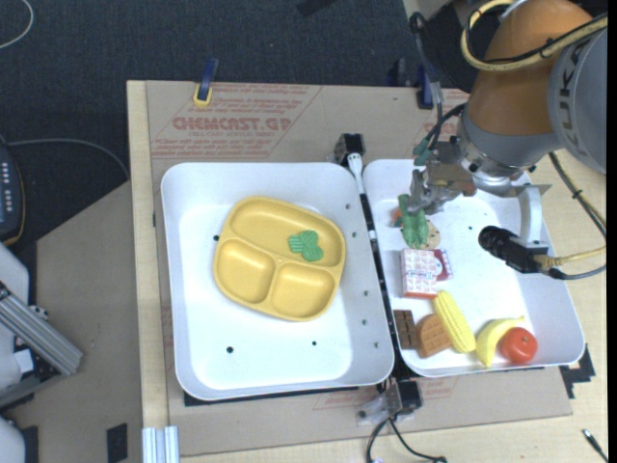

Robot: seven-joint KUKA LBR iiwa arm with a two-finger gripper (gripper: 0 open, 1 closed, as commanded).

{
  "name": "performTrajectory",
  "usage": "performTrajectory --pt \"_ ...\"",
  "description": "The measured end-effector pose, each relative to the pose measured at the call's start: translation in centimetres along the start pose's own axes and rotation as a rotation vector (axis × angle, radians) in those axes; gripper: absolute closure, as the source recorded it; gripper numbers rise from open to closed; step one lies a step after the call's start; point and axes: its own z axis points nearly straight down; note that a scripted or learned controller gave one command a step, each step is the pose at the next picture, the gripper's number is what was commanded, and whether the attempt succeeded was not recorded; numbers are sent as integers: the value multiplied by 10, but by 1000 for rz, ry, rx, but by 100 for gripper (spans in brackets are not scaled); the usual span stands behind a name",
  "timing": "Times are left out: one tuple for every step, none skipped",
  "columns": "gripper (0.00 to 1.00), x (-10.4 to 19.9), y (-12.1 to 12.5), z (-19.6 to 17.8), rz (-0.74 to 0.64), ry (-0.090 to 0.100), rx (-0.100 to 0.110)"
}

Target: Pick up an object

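Note:
My gripper (418,206) hangs over the upper left part of the right bin (569,302). A green leafy toy (415,230) stands upright directly beneath the fingertips, its top pinched between them, so the gripper is shut on it. Beside it lie a small red piece (395,218) and a tan round biscuit (432,235). Lower in the same bin are a pink and white packet (422,270), a yellow corn cob (453,320), a brown chocolate bar (405,329), a tan cracker (433,337), a banana (491,340) and an orange-red tomato (522,345).
The left bin (188,258) holds a yellow divided plate (253,276) with a green broccoli toy (307,245) in its upper right compartment. The wall between the bins (374,258) runs just left of the gripper. Bare bin floor shows at the right bin's centre right.

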Motion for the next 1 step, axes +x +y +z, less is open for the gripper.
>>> performTrajectory --pt "100 47 -23 -6 -1 0 1"
